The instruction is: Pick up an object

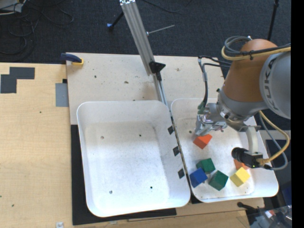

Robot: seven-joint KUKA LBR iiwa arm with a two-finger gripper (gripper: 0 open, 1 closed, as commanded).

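In the right bin (270,186), the jaws (207,127) sit low, touching or just above the orange block (203,140); I cannot tell their state. Nothing is lifted yet; grasping and raising remain.

Jaws (207,126) just above orange block (203,140) in right bin (266,189)
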